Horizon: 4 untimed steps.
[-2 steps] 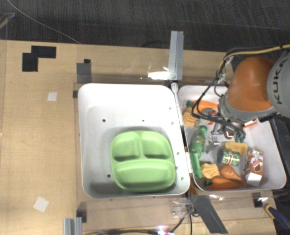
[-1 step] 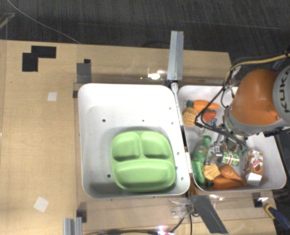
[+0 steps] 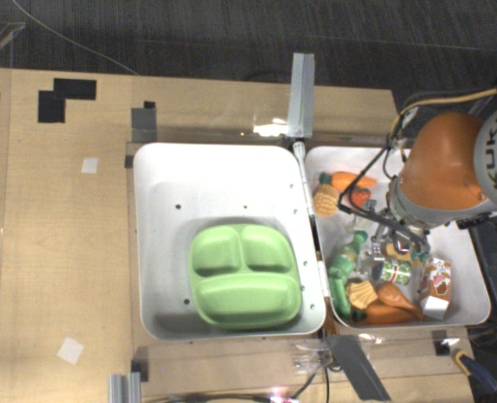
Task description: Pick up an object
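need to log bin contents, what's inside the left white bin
A green divided tray with three compartments lies in the left bin, toward its near side. Bare white floor shows around it. Whatever sits beneath the tray is covered.

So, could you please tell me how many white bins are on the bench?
2: the left bin holds a green tray; the right bin holds the toys.

Small toy foods (image 3: 374, 292) lie heaped together in the right-hand white bin (image 3: 475, 300).
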Tool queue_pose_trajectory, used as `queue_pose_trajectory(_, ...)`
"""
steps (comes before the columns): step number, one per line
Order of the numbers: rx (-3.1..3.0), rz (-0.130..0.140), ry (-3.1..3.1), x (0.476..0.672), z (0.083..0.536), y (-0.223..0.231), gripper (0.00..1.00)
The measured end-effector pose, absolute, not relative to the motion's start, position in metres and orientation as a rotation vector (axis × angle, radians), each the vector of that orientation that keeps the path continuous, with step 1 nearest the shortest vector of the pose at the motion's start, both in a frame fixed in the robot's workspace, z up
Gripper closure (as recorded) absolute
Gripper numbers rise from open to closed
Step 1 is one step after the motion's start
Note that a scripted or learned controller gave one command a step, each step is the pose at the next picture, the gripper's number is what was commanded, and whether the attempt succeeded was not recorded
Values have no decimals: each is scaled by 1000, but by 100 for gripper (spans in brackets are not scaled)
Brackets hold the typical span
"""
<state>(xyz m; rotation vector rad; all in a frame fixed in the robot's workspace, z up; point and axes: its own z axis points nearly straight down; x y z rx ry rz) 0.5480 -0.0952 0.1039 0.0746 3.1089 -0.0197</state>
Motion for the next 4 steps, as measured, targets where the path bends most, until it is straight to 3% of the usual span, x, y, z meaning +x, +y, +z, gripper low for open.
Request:
queue_pose_trajectory(1,73,-13,3110,548,103,-92,0)
queue_pose_trajectory(2,80,-4,3125,556,91,-85,0)
queue_pose_trajectory(3,70,-4,3107,561,104,-83,100)
queue_pose_trajectory(4,-529,-4,3083,541,188,-75,100)
